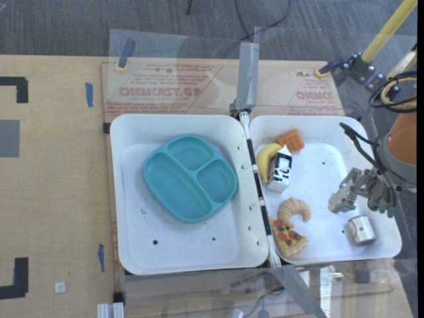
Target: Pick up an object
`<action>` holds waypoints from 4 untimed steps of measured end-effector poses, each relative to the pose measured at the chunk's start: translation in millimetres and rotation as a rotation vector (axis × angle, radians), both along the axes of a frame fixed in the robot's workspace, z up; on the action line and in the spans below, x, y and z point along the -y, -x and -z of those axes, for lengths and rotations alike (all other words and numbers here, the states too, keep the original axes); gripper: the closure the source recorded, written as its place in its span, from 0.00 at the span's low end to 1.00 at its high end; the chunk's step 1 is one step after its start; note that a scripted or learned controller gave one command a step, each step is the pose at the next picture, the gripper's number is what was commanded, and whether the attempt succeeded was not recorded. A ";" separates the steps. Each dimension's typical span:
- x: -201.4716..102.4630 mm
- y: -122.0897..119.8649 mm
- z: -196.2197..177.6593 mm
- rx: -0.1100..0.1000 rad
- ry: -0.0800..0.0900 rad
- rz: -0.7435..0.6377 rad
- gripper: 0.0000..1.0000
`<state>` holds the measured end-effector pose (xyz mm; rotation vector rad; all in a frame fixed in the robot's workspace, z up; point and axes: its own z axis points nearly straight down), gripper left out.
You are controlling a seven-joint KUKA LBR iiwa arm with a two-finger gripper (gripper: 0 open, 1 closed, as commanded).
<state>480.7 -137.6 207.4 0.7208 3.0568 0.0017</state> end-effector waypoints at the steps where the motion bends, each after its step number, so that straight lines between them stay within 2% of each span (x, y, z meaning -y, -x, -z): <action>1: 87.7 0.6 -11.7 0.005 0.003 0.177 1.00; 2: 11.7 0.2 -2.0 -0.001 0.000 0.310 1.00; 3: 12.0 0.3 -2.1 -0.001 0.000 0.310 0.00; 4: -19.3 -68.4 84.0 0.002 0.001 0.309 0.00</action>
